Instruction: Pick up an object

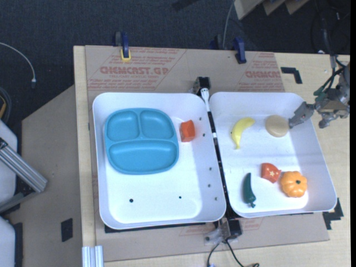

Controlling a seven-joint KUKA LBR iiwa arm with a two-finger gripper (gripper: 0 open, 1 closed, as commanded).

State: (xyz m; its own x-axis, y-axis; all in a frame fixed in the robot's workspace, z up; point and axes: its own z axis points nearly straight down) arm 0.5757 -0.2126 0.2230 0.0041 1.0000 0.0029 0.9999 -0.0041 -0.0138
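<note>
Beige and round, a small disc-shaped object (276, 125) lies in the far part of the right bin (311, 166), close to the gripper (309, 113). One grey finger (297, 115) slants down to touch or nearly touch the disc's right edge; whether the gripper is apart or together cannot be told from this angle, and nothing shows between its fingers. Just left of the disc lies a yellow banana (241, 130), curved, its tip pointing toward the near side. Nearer in the same bin sit a red pepper (270, 172) and, touching it on the right, an orange pumpkin (293, 183). A dark green chilli (248, 191) lies left of those two, close to the bin's near edge. The left bin (161, 204) holds a blue divided plate (142, 141) in its far left part, with a small orange block (188, 130) just beside the plate's right edge. Both bins rest side by side on the brown surface (167, 65), where two blue clamps (123, 42) grip the far edge.
</note>
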